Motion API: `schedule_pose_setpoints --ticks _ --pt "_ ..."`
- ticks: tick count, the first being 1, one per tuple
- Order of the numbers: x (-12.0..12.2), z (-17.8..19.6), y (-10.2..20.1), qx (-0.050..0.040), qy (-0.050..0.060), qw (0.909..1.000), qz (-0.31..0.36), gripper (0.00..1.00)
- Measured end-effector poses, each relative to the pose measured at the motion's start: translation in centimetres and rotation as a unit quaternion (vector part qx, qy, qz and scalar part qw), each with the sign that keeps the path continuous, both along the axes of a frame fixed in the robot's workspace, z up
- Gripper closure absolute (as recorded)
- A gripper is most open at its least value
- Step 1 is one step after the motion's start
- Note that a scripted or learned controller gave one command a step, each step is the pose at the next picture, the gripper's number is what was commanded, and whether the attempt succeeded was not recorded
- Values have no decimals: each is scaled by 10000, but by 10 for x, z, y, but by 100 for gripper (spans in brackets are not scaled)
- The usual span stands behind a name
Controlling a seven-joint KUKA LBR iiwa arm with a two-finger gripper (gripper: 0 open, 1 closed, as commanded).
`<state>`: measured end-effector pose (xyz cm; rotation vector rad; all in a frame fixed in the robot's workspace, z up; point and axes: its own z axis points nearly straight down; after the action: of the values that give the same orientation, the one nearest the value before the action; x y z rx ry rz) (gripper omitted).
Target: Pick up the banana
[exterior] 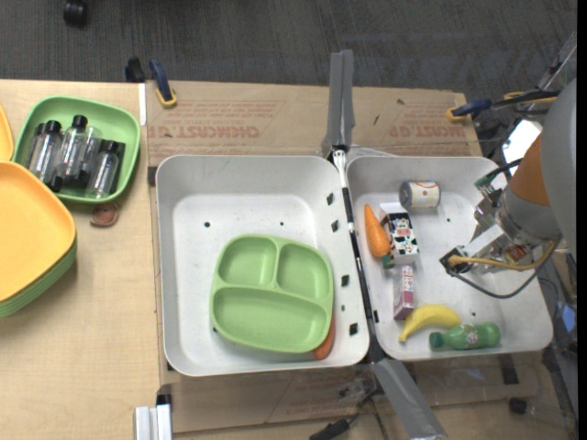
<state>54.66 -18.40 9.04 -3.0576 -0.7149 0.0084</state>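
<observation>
Nearest the front wall of the right bin (454, 204) lies a green plastic bottle (468, 336), smooth and cylindrical, on its side. Just beside its cap end lies the banana (429, 320), yellow, smooth-skinned and curved, towards the front of the bin and roughly midway between the side walls. A flat pink packet (404, 293) lies close behind the banana's left end. Further back are a black-and-white printed carton (400, 232), a tapered orange carrot (376, 231) near the left wall, and a small white can (420, 193) on its side near the back wall. The claw (491, 241) sits by the right wall, about halfway along it; the banana lies apart from it, towards the front and the left wall, with no contact. Whether the claw is apart or together cannot be told. The grey arm (559, 154), orange-banded above the wrist, comes in over the right wall and angles downward. The left bin (193, 246) carries a rounded green plastic plate (272, 293) with three compartments.
</observation>
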Motion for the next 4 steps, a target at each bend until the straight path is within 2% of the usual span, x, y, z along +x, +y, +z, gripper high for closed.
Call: schedule_pose_setpoints --ticks 1,3,4 --pt "23 0 0 -8 -1 9919 -1269 100" --pt "22 0 -14 -6 -4 9933 -1155 100" --pt "50 0 -35 19 8 9949 -1005 100"
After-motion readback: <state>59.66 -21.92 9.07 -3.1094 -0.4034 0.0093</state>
